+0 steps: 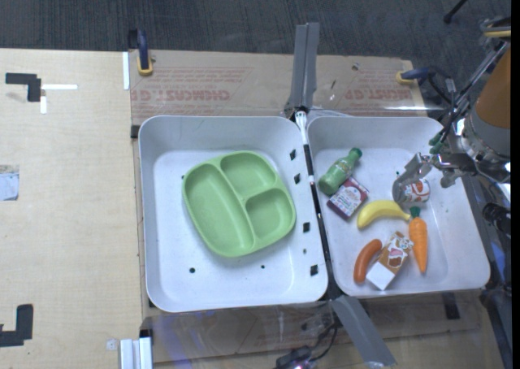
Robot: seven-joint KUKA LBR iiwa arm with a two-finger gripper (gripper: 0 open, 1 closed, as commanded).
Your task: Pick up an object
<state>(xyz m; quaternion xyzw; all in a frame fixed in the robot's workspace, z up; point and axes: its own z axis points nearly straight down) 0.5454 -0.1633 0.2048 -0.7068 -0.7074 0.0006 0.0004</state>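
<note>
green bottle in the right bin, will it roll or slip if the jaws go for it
The green bottle lies on its side, so a push across its round body would probably roll it, though the dark red packet beside it might stop it. Its surface looks smooth, so it could slip from a loose pinch. It looks like toy plastic, so probably light and stiff.

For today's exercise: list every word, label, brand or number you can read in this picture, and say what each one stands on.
Red print on the cardboard sheet behind the bins: upside down and blurred; not surely readable.
Label on the green bottle: too small to read.
Print on the dark red packet: blurred.
Print on the small carton: blurred.
</note>
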